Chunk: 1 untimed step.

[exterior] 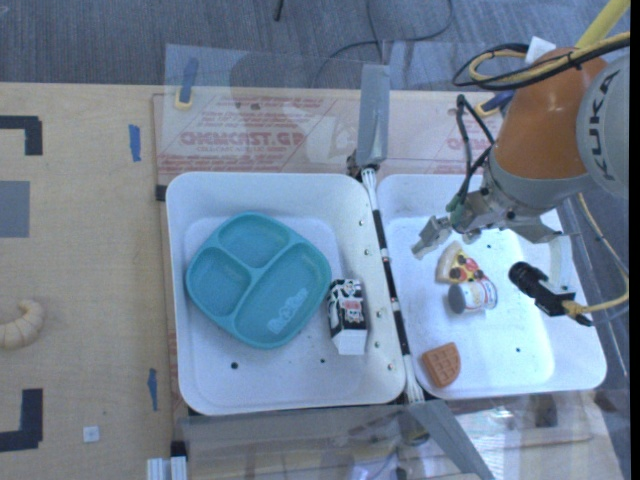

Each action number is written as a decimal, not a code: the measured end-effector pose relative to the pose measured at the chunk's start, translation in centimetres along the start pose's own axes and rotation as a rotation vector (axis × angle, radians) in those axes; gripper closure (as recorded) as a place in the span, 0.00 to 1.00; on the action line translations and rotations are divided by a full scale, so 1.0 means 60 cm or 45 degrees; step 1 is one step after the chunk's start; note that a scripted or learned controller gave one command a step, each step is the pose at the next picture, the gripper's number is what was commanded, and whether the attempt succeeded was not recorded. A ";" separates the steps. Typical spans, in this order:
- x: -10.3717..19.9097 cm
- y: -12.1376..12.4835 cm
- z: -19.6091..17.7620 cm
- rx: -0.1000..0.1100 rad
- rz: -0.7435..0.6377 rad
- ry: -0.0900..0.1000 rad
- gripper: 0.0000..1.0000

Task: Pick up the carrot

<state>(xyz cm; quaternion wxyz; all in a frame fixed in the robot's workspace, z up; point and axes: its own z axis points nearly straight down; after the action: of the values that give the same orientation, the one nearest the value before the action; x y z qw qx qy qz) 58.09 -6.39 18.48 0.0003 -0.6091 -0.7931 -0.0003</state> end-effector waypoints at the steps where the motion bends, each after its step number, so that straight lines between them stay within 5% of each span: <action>1: 0.016 -0.116 -0.055 0.003 0.419 0.001 0.00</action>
<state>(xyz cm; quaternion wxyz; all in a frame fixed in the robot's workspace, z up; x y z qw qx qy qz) 51.12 -7.29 21.79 0.0013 -0.7307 -0.6827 0.0004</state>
